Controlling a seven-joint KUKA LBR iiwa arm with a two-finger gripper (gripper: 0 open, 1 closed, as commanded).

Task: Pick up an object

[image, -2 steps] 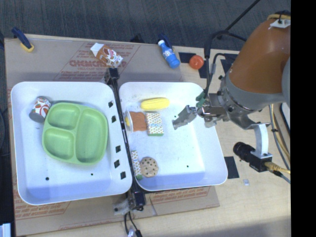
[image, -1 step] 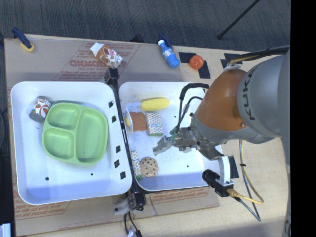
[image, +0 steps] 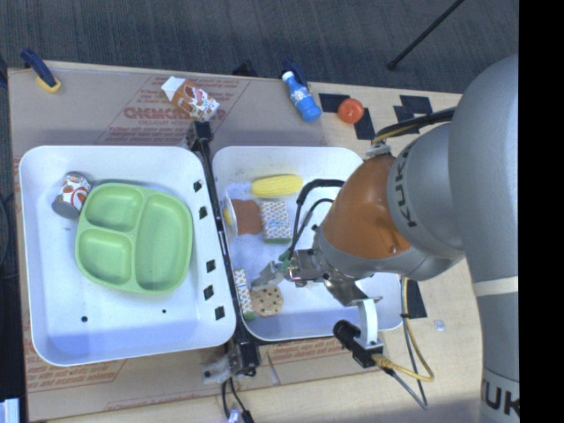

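Two shallow white bins sit side by side on the desk [image: 106,86]. The left bin [image: 35,236] holds a green divided plate [image: 134,234] and, touching its upper left rim, a small can [image: 70,192]. The right bin [image: 291,324] holds a corn cob [image: 276,185], a brown block [image: 248,218], a patterned packet [image: 276,221] and a round cookie [image: 266,300]. The grey arm's pincer [image: 273,276] hangs low in the right bin, just above the cookie. Beyond the bins lie a blue bottle [image: 302,98] and an orange cap [image: 351,110].

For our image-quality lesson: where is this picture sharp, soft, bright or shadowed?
Camera view: green tray and corn fairly sharp; left bin evenly bright, no harsh glare; the arm looms large, shading the right bin around the gripper.
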